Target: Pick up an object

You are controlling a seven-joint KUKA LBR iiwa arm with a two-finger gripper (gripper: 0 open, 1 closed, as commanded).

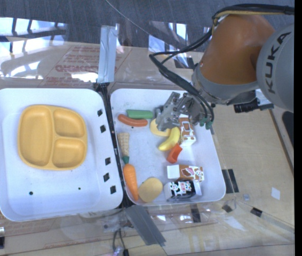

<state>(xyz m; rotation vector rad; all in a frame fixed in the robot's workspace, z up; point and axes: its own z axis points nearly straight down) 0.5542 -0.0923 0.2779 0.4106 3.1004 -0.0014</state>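
My gripper (165, 117) hangs low in the upper middle of the right bin (209, 143). It sits just above a yellow banana (170, 139) and a pale yellow piece (155, 128). A small carton (187, 133) stands right beside it. A hot dog (132, 121) and a green piece (140, 113) lie to its left. Lower down are a red-orange piece (175, 153), a brown and white carton (184, 172), a black and white cow carton (182, 190), a carrot (130, 181), a potato-like lump (151, 189) and a cone (124, 144).
The left bin (7, 196) holds a yellow divided plate (52, 136). A black hinge strip (110, 143) runs between the two bins. The grey and orange arm (241, 52) looms over the right bin's upper right corner, with cables trailing by the wrist.
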